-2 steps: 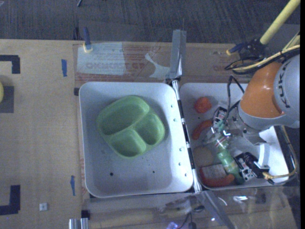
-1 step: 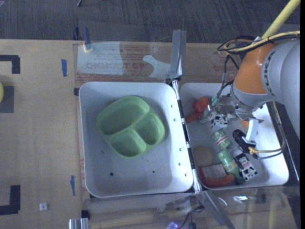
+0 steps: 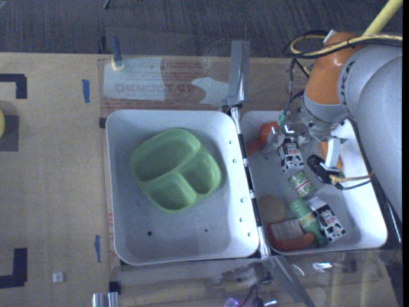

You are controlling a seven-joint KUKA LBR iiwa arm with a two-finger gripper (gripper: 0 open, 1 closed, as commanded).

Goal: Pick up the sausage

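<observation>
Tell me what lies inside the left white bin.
Inside the left bin lies one green divided tray, with nothing in its compartments. What is under the tray is covered.

Lab: taped bench (image 3: pixel 51 171), white bins (image 3: pixel 121 171)

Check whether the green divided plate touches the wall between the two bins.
Apart. The camera view shows bare white bin floor between the green divided plate and the wall on its right, all along that side.
</observation>
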